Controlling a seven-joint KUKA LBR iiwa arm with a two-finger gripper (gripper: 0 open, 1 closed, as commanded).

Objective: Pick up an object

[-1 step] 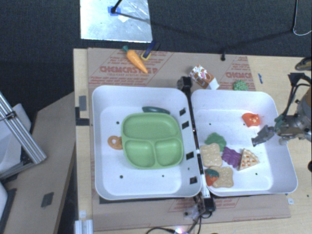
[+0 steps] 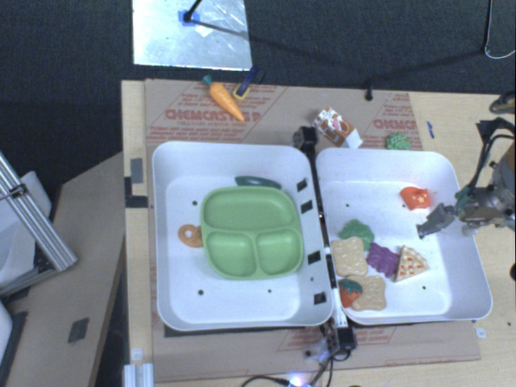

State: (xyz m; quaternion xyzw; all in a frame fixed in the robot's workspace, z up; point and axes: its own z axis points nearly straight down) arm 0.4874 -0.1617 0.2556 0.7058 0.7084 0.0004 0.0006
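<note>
Over the right white bin [image 2: 463, 293], claw [image 2: 429, 224]: grip unclear; triangular pizza slice [image 2: 410, 263] below.

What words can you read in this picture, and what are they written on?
"CHEMCAST": red letters printed on the brown board that lies under the two white bins, and the same print repeats across it. The smaller letters after that word are too blurred to read.

The little carton behind the bins has colored markings, too small to read.

The blue mark on the shiny sheet at the top is too blurred to read as words.
</note>
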